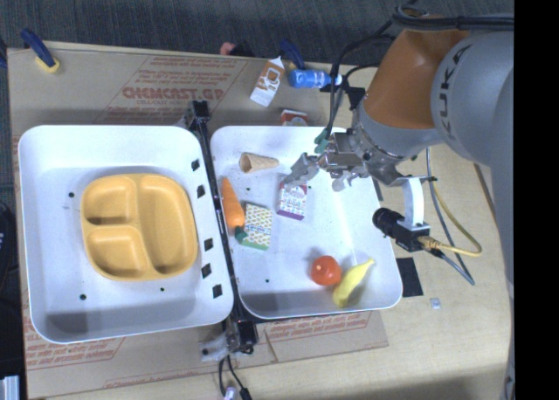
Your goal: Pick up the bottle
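Gripper (307,165) parked right over the bottle (293,200) in the right-hand bin (380,289)

The bottle looks like the small white one with the purple label, lying mid-bin just under the gripper tip. Honestly can't tell if the gripper is open or shut, or touching yet. I'd come straight down and grab across the narrow body, since that slick white floor probably lets it skate. There's a patterned box (258,224) and a carrot (231,203) close by, with bare floor on the arm's side.

Red "CHEMCAST GP" print on the cardboard sheet (157,84), "KUKA" lettering on the arm (445,84)
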You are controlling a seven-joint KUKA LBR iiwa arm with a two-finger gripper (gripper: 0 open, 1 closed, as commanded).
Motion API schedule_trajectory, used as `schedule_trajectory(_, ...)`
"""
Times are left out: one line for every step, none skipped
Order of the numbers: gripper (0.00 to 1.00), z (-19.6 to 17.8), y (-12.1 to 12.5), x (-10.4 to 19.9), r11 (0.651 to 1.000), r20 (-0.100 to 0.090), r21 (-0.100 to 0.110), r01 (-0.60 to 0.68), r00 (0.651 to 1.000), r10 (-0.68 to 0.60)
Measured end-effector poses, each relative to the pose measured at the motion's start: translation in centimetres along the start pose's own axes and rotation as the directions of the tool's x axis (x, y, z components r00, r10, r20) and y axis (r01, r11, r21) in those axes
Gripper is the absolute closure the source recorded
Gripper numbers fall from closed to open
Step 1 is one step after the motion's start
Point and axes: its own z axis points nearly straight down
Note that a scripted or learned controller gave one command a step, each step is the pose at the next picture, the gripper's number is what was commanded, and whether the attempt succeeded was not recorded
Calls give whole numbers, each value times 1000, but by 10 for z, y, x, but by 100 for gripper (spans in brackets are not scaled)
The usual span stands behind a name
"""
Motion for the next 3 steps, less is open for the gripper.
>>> schedule_trajectory(100,-10,0,0,1000,0,3,5,1000,-5)
schedule_trajectory(100,62,-29,-73,998,1,1,-57,998,57)
schedule_trajectory(100,87,-79,-40,994,-1,2,-106,994,106)
